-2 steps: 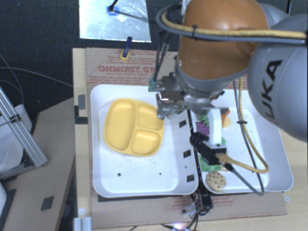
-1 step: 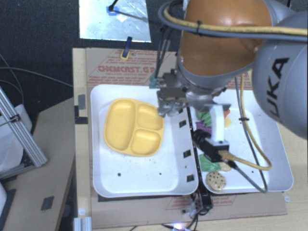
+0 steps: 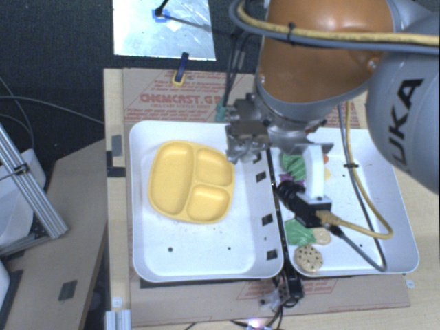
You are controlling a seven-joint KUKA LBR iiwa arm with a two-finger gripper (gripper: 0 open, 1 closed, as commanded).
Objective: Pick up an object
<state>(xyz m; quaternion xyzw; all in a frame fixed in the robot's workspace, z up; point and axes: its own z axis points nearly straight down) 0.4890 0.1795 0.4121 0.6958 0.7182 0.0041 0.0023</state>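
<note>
A yellow three-compartment plate lies in the left bin. The right bin holds small items: a green piece, a purple piece, another green piece, a pale oval piece and a chocolate-chip cookie. My gripper hangs low over the back of the wall between the two bins, just beside the plate's far right corner. The big orange and grey wrist hides the back part of the right bin. I see nothing held.
The bins rest on a cardboard sheet. A blue and yellow tool lies on its far edge, near a shiny foil sheet. An aluminium frame stands at the left.
</note>
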